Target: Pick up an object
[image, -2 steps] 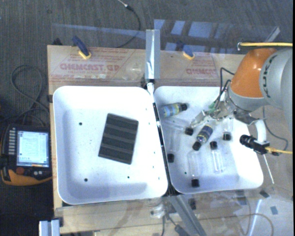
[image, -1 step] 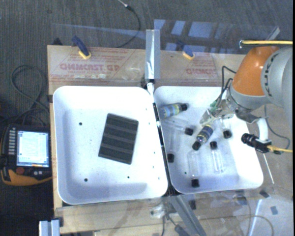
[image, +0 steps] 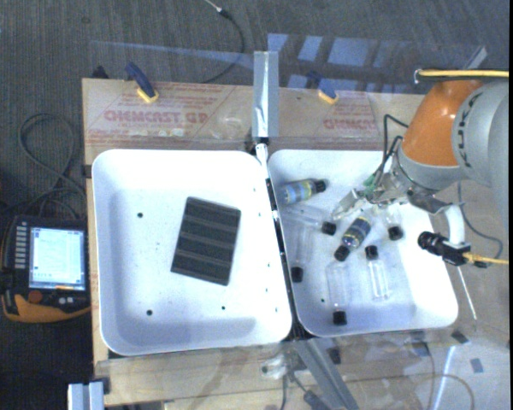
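A tabletop (image: 98, 126) is carrying two shallow white bins side by side, seen from above at a slant. Nearest the viewer, along the bottom rim of the right bin (image: 436, 310), a small black cap (image: 339, 318) is lying by itself. Just above it, two clear vials (image: 378, 278) are lying flat, near each other, with a few more black caps scattered around them. Toward the middle of this bin, a small bottle with a dark blue label (image: 354, 232) is lying tilted. Farther back, another clear bottle with a black cap (image: 301, 190) is lying on its side close to the divider between the bins.

The left bin (image: 120, 254) is holding a dark, ribbed rectangular pad (image: 207, 240), lying flat and slightly rotated near the middle.

The grey arm with its orange band (image: 432, 131) is reaching in from the right, over the far right corner of the right bin. Its hand (image: 378, 190) is hanging just above and beside the blue-labelled bottle; whether it is apart or together cannot be told, and nothing is seen held in it.

On the floor left of the tabletop, a control pendant with a lit screen (image: 47, 263) is lying. At the far edge, two blue clamps (image: 137, 77) are gripping the board.
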You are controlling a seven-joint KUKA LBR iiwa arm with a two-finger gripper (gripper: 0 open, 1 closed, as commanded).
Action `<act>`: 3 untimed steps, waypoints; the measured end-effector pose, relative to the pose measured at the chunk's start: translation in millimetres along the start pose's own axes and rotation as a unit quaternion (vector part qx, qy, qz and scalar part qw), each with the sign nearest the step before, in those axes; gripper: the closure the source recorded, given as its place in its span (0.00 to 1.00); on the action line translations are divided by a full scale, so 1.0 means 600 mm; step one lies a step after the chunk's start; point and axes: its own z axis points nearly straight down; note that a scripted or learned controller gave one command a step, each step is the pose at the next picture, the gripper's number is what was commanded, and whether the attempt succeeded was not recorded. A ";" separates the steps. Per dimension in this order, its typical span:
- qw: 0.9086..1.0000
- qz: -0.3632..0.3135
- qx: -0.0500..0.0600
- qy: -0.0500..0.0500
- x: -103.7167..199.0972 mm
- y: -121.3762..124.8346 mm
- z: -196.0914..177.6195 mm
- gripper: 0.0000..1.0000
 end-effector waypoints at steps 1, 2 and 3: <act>1.000 0.000 0.001 0.001 0.002 0.000 -0.010 1.00; 1.000 0.000 0.001 0.001 0.001 0.000 -0.010 0.00; 0.999 -0.034 0.000 -0.004 0.016 -0.025 0.012 0.00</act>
